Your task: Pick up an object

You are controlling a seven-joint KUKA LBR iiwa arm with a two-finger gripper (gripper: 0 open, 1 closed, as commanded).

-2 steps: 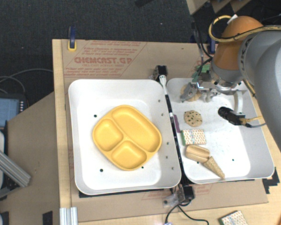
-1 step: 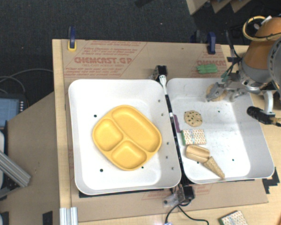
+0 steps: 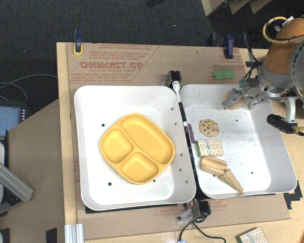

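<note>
The right bin point(image 3: 263, 151) holds a round chocolate-chip cookie point(image 3: 209, 127), a small green-checked packet point(image 3: 210, 147), a tan roll point(image 3: 213, 164) and a waffle cone point(image 3: 232, 180) lying together near its left wall. My gripper point(image 3: 240, 99) hangs low over the bin's back edge, up and to the right of the cookie. A small tan piece point(image 3: 235, 104) shows right at the gripper's tip; whether it is gripped is unclear. The grey arm with its orange band point(image 3: 286, 44) reaches in from the upper right.
In the left bin point(image 3: 91, 105) lies a yellow three-part plate point(image 3: 137, 147). A green block point(image 3: 224, 75) sits on the brown board behind the right bin. Blue clamps point(image 3: 78, 40) hold the board's back edge. A black strip point(image 3: 181, 116) runs between the bins.
</note>
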